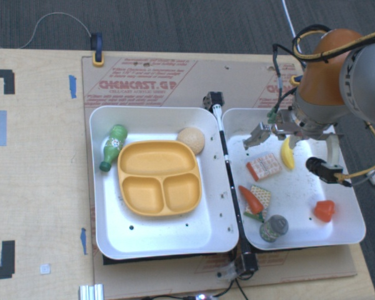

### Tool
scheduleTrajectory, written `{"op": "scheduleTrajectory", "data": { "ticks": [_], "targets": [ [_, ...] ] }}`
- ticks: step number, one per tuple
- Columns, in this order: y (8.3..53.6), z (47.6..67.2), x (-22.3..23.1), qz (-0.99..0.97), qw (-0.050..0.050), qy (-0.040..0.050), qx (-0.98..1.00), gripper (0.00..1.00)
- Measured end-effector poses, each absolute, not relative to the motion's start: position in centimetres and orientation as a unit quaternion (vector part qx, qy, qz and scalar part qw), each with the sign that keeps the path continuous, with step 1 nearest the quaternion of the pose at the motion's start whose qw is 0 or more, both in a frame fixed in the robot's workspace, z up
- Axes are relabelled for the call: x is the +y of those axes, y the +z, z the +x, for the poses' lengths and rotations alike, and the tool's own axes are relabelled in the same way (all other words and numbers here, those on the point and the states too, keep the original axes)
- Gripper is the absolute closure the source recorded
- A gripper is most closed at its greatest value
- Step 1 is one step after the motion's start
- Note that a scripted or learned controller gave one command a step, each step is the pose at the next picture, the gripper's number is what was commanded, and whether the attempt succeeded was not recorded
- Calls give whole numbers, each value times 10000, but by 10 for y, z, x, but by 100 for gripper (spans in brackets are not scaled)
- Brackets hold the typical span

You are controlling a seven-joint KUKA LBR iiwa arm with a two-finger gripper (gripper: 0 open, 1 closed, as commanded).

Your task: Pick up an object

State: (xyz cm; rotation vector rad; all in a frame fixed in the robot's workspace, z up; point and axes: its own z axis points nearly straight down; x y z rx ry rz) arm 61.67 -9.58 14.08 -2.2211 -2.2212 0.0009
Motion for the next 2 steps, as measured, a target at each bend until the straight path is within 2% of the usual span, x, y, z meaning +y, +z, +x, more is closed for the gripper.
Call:
{"op": "scheduleTrajectory", "data": {
  "ticks": [1,2],
  "targets": [
    [116,611,-104,-7070,-7,-7,-7072,0],
    [88,566,-104,-7069,-33,-29,-7073,0]
  ]
}}
